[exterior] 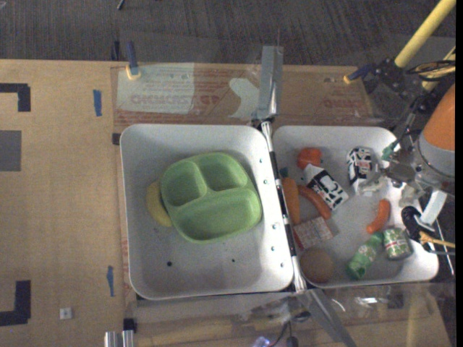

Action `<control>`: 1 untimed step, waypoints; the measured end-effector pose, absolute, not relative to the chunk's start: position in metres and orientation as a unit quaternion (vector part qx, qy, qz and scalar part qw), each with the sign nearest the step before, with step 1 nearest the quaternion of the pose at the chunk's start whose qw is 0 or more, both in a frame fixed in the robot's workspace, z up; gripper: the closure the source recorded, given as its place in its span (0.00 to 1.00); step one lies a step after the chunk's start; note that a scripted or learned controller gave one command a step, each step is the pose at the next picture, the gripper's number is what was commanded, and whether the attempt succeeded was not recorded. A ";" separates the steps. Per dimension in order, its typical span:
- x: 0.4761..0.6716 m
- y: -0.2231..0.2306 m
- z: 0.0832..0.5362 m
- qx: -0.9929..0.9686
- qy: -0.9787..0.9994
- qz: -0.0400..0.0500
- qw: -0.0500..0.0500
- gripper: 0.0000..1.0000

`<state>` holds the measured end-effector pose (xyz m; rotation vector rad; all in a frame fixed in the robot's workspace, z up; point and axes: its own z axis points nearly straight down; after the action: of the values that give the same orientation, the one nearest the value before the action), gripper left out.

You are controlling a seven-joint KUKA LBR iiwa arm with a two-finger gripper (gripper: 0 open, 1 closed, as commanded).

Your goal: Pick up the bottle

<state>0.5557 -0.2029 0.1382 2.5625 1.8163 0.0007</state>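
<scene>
While the green bottle (pixel 364 256) lies on its side near the front wall of the right bin (pixel 340 137), at about five o'clock on that bin's floor, it has neighbours close on both flanks: a brown ball (pixel 317 264) at its nine o'clock and a small green-labelled can (pixel 396 243) just beside it at two o'clock. It looks like a small plastic bottle, so probably light, fairly stiff and smooth enough to roll or slip; a hold across the middle of its body, square to its long axis, seems safest.

Farther back, an orange sausage-shaped piece (pixel 378 216) lies at the bottle's twelve o'clock, and a checked card (pixel 314 231) and a carrot (pixel 291 199) sit toward the divider. A black-and-white cow toy (pixel 359 165) stands near the back.

At three o'clock of the right bin the gripper (pixel 416 186) hangs over the bin's edge, apart from the bottle; whether it is spread or closed cannot be told, and nothing is seen in it.

Across the divider, the left bin (pixel 145 266) bears a green divided plate (pixel 210 196) over a yellow object (pixel 155 204).
</scene>
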 end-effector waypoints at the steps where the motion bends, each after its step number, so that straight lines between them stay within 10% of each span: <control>1: 0.490 -0.184 0.086 0.847 0.531 0.002 0.001 0.00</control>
<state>0.4899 -0.1841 0.0864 2.6593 1.6672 0.0064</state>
